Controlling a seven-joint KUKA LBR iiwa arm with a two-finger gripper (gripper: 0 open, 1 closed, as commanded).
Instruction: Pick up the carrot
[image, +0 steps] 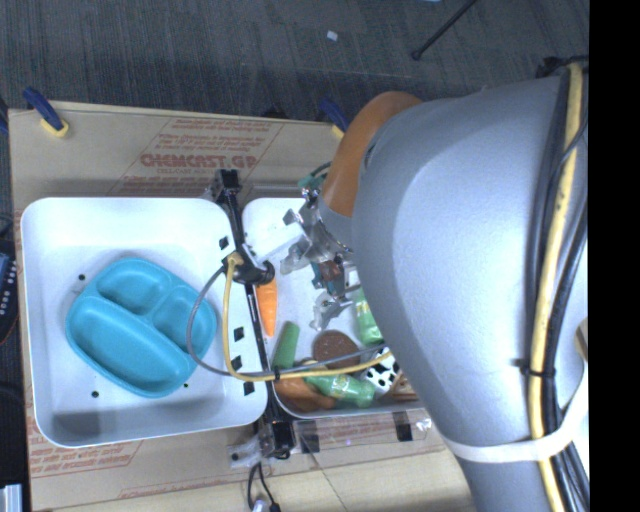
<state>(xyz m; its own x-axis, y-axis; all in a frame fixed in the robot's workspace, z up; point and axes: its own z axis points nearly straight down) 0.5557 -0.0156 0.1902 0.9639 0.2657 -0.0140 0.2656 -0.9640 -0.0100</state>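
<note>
The orange carrot (266, 308) lies along the left wall of the right bin (262, 222), pointing toward the front. My gripper (308, 288) hangs over the right bin just to the right of the carrot, apart from it. It is open, with nothing between its fingers. The grey arm covers most of the right bin's right side.
A blue divided plate (140, 325) lies in the left bin (60, 225). In the right bin's front part sit a green vegetable (286, 344), a brown round item (334, 347), another green piece (368, 324) and a black-and-white spotted toy (381, 376). A cable (228, 300) runs along the wall between the bins.
</note>
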